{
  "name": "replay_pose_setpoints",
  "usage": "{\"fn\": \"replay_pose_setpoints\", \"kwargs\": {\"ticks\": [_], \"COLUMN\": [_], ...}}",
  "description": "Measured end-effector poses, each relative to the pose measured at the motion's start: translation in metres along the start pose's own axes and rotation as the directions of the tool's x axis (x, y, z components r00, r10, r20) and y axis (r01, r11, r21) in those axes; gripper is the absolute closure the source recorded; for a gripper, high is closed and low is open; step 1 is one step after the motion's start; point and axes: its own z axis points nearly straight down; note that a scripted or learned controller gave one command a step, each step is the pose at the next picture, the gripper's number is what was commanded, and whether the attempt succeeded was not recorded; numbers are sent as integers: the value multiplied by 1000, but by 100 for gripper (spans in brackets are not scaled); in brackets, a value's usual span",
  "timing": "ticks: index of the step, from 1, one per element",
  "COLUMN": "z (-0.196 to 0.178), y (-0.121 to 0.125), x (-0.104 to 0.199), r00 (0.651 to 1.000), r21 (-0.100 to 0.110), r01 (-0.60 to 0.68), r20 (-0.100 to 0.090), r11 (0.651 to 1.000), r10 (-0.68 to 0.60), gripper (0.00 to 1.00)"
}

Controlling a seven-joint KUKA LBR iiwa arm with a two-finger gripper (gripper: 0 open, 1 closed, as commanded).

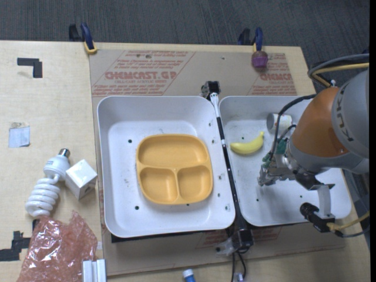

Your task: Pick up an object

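Observation:
A yellow banana lies in the right bin, near its upper left part. A small white object sits behind it, partly covered by the arm. My gripper hangs low over the right bin's floor, just below and right of the banana, and nothing shows between its fingers. A yellow divided plate rests in the middle of the left bin.
The arm's grey and orange body covers the right bin's right half. Left of the bins lie a spiral light bulb, a white cube and a crumpled pink bag. A purple clamp stands at the back.

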Motion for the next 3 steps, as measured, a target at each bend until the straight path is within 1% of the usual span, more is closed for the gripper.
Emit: {"fn": "replay_pose_setpoints", "kwargs": {"ticks": [1, 2, 3], "z": [0, 10, 0], "y": [0, -22, -21], "x": [0, -1, -1], "r00": [1000, 1000, 1000], "r21": [0, 2, -1], "r01": [0, 0, -1], "r20": [0, 0, 0], "r11": [1000, 1000, 1000], "r10": [0, 0, 1], "gripper": [0, 0, 100]}}
